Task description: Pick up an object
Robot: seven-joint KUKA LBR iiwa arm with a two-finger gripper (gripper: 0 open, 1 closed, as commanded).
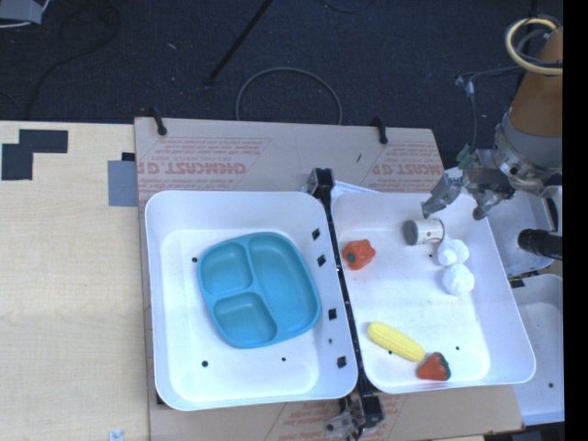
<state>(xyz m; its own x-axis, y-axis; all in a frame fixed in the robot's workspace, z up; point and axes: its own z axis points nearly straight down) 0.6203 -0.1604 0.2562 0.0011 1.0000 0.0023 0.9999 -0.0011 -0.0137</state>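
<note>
White bins (184, 246) sit on cardboard; gripper (459, 196), spread with nothing held, could nudge the cup (423, 232) rolling away.

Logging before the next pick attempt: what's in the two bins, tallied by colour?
Blue: 1, the divided tray in the left bin
Orange-red: 2, pepper-like piece, strawberry-like piece
Yellow: 1, corn cob
White: 2, cylinder, lumpy piece
Total: 6
</note>
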